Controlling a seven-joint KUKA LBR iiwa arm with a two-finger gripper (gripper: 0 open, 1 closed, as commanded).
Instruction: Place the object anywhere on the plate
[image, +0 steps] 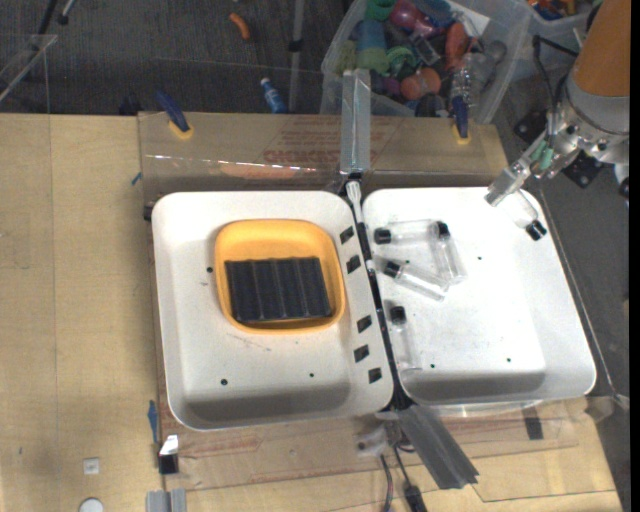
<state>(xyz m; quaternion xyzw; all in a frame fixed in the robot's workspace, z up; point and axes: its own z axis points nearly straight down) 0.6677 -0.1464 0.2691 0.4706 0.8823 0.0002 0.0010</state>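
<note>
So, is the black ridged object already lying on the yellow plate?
Yes, the black ridged object lies flat inside the yellow plate in the left bin.

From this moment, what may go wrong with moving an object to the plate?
1. The clear tubes lie crossed and close together, so the pincer may catch two or slip.
2. They lie near the divider, which may block a clean approach.
3. A black ridged block already covers much of the plate.
</note>
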